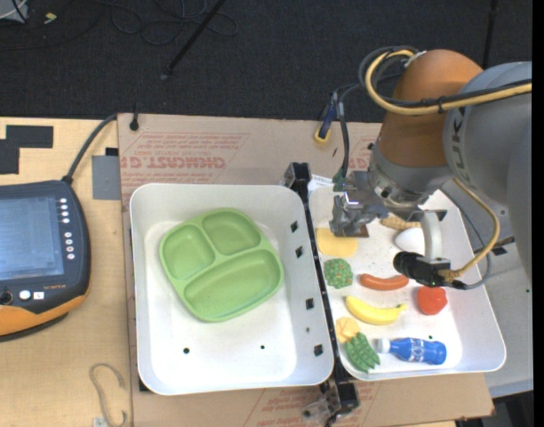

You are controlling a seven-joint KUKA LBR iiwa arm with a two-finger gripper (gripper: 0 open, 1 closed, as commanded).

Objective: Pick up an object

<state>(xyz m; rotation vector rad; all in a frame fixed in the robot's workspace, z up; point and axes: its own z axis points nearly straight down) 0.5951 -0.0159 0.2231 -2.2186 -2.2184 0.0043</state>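
Gripper [348,223] low over right bin [485,345], finger state unclear; nearest yellow piece [336,243]. Centre over it before closing.

The green three-compartment plastic plate [221,264] lies in the left white bin [156,345]. The right white bin [485,345] holds the yellow toy banana [373,310], with the blue plastic bottle [416,351] nearer.

The cardboard sheet [201,154] under the bins carries red print, upside down and too faint to read.
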